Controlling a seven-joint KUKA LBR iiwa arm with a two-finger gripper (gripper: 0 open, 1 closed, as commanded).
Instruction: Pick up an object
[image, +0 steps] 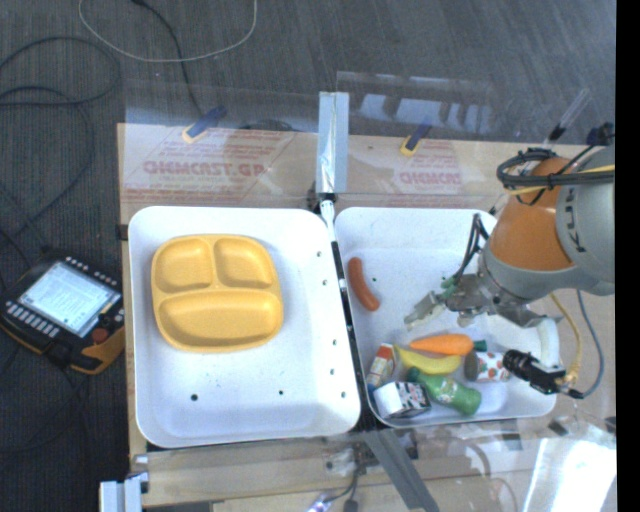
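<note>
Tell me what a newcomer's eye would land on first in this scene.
First, the yellow divided plate, lying alone in the left bin. Next, the grey arm with its orange band, reaching in from the right over the right bin. Then the clutter of toy food at that bin's near edge, with an orange carrot on top and a sausage lying apart near the divider.

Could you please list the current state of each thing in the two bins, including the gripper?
Yellow divided plate: upright in the left bin, nothing in its compartments.
Sausage: lying flat, alone on the right bin floor.
Carrot: lying on the pile of toys.
Banana: lying under the carrot.
Green bottle: on its side.
Gripper: low over the right bin, above the carrot.
</note>
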